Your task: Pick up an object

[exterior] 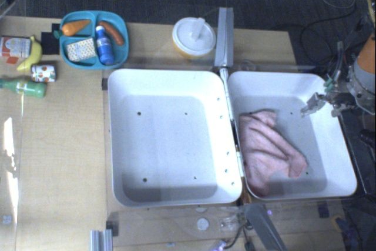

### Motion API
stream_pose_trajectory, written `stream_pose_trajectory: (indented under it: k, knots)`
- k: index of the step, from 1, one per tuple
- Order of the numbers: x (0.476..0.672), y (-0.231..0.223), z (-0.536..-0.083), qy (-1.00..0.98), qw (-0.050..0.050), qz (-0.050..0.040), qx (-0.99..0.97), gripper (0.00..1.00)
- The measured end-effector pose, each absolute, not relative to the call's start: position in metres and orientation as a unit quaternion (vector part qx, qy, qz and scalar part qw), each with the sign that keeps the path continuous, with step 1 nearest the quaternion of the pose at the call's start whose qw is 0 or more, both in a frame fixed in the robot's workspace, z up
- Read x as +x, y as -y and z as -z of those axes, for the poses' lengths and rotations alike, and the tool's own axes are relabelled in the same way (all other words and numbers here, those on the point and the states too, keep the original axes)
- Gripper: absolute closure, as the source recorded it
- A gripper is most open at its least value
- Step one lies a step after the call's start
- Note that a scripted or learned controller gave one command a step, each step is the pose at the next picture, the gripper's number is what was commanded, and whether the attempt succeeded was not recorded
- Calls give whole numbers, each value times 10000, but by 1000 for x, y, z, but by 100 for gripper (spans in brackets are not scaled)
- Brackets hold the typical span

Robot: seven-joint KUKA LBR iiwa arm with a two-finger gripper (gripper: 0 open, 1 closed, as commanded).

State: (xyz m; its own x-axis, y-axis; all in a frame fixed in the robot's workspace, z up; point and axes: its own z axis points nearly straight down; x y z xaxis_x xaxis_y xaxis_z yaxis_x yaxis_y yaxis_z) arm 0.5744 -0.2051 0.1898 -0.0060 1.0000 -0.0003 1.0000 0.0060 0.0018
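A crumpled pink cloth (267, 147) lies in the right white bin (329, 185), against its left wall and reaching toward the front. My gripper (322, 101) hangs at the bin's right rim, near the back right corner. It is up and to the right of the cloth and apart from it. The grey arm with its orange band (367, 56) comes in from the right edge.
The left white bin (167, 138) sits beside the right one, with a metal divider bar (223, 38) behind the seam. A blue tray of toy food (94, 39), a white lidded cup (194, 37) and small items (26, 64) rest on the bench at the back left.
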Motion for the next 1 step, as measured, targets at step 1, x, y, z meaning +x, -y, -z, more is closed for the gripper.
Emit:
stream_pose_trajectory:
  k: [1]
  knots:
    - [590, 205, -167, -7818, 14, -8, 6235, 0]
